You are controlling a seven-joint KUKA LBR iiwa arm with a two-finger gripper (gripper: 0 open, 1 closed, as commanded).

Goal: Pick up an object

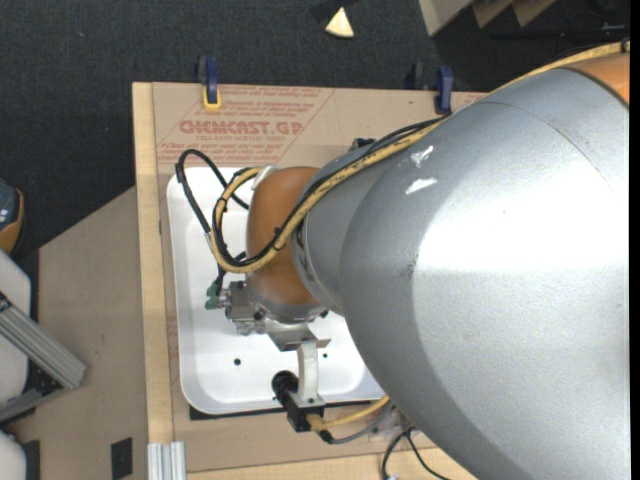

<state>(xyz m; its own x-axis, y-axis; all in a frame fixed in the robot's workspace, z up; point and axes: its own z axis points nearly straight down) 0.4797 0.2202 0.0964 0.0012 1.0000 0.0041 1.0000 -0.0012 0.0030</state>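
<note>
**A:** Where is the arm?

**B:** The big grey robot arm [480,268] reaches in from the right and spreads over the right half and the middle of the scene. Its glossy orange wrist band [275,228] hangs above the middle of the shallow white plastic bin [190,268].

**A:** And the gripper?

**B:** The gripper [240,308] sits under that band, low over the bin floor, toward the near half. The wrist covers it from above, so I cannot tell whether it is open, closed or gripping something.

**A:** Where is the object to pick up?

**B:** I cannot tell that either. The bare part of the bin, along its left wall and near edge, is plain white. It has two small dark specks [237,361] near the gripper, too small to make out. The rest of the bin lies beneath the arm.

**A:** What surrounds the bin?

**B:** It rests on a flat brown board with red printed lettering [240,118], which runs past the bin's far and left sides. A blue clamp [208,71] grips the board's far edge at the left. A second blue clamp [443,83] grips it further right, just beside the arm. Beyond the board is dark grey carpet [100,28]. A small pale yellow triangular scrap [340,23] lies on it, well apart from the bin.
</note>
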